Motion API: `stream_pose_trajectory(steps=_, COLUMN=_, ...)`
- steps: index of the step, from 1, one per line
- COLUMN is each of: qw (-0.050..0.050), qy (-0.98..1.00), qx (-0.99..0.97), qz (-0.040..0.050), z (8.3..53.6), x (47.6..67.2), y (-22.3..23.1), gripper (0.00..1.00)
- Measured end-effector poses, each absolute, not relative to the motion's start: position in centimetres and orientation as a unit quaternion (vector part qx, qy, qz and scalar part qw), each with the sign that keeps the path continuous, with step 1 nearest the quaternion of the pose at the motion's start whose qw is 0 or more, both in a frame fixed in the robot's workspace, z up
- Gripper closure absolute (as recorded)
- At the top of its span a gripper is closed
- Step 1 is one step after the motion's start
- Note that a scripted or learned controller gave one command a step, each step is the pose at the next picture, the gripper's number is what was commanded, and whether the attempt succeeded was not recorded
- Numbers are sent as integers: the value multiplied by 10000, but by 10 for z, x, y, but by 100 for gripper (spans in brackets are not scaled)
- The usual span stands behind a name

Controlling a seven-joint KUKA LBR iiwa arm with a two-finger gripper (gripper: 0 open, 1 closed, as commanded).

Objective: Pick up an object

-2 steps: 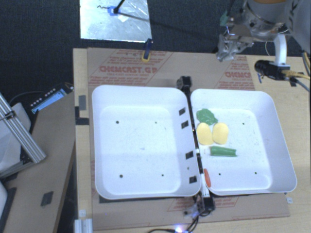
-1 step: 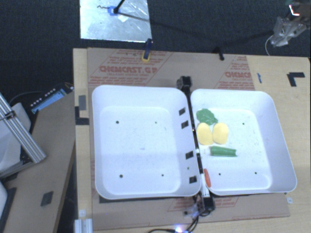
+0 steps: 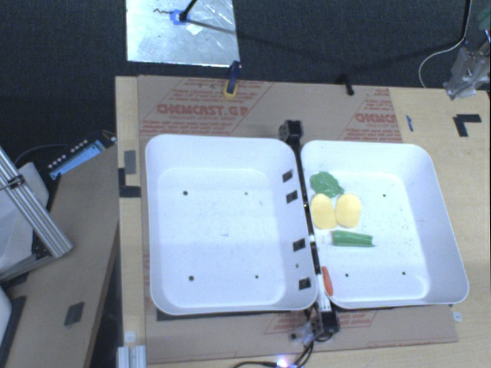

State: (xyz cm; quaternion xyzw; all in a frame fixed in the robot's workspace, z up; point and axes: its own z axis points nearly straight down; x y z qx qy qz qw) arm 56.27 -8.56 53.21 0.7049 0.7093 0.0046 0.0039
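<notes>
Rt bin (image 3: pixel 430 205) holds the candidates near its left wall: green leafy pc (image 3: pixel 326 183), two yellow pcs (image 3: pixel 335 211) touching side by side, green pod (image 3: pixel 352 239), small orange pc (image 3: pixel 327 281) at the divider. All look light, rigid, smooth plastic, likely slippery; pod sits apart from the rest, best taken across its narrow width at mid-length. Gripper state: cannot tell.

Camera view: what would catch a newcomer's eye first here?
The small bright cluster in the right bin: two yellow pieces side by side, a green leafy piece above them, a green pod below. A small orange piece lies by the divider.
</notes>
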Motion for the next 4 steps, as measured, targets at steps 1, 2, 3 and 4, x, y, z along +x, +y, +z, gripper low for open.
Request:
stream_pose_trajectory(steps=1, qw=13, qy=7099, qx=7043, qz=22, z=536, x=531, y=-43, gripper=100)
stream_pose_trajectory(steps=2, qw=9, qy=7102, qx=7040, qz=21, z=536, x=485, y=2, gripper=100)
stream_pose_trajectory(steps=3, qw=2, qy=7101, qx=7041, qz=16, z=535, x=486, y=45, gripper=100)
stream_pose_trajectory(steps=4, qw=3, qy=7096, qx=7046, qz=16, z=535, x=486, y=75, gripper=100)
